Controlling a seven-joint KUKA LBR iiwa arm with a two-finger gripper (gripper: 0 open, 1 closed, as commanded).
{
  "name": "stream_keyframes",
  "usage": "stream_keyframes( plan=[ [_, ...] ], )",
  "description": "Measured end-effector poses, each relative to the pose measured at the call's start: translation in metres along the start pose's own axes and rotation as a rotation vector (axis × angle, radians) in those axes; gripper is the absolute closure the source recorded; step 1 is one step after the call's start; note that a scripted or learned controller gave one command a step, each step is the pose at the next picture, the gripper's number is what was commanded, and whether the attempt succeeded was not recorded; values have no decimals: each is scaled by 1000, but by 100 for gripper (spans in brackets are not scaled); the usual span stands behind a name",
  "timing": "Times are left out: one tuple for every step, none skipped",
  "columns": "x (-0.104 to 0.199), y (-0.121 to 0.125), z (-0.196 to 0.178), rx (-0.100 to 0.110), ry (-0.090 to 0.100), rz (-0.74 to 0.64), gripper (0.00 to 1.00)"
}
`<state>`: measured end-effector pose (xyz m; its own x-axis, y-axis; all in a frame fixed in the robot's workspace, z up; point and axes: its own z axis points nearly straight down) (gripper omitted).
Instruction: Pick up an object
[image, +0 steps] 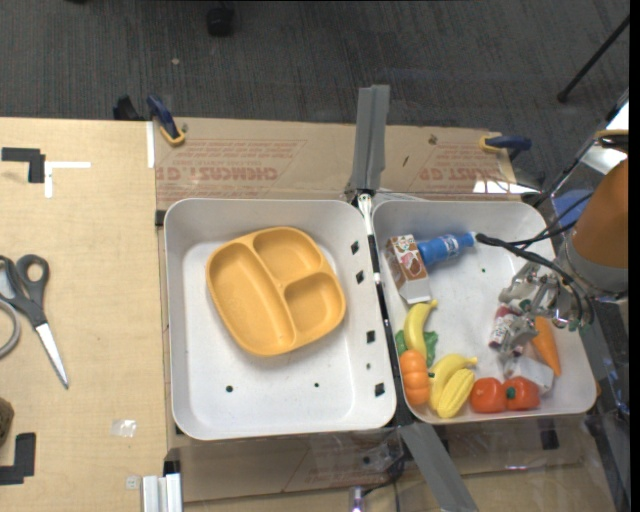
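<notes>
My gripper (512, 330) hangs low over the right side of the right bin (470, 290), reaching in from the right. An orange carrot (547, 349) lies just to its right, touching or nearly touching it. Below it rest a red tomato (487, 395) and a red pepper (521, 393). Further left lie yellow bananas (452, 384), a single banana (418, 322) and an orange fruit (413, 371). A brown carton (405, 266) and a blue bottle (444, 247) lie at the bin's back left. I see nothing clearly held.
The left bin (190, 350) holds a yellow divided plate (277, 290). Scissors (35, 312) lie on the bench at the far left. Cables (520, 243) run across the right bin's back right corner. White floor shows in the right bin's middle.
</notes>
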<state>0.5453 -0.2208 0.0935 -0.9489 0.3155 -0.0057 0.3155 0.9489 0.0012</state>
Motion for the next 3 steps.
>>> stream_keyframes(
  plan=[
    [17, 3, 1, 0, 4, 107, 0],
    [16, 3, -8, -1, 1, 106, 100],
    [16, 3, -8, -1, 1, 106, 0]
  ],
)
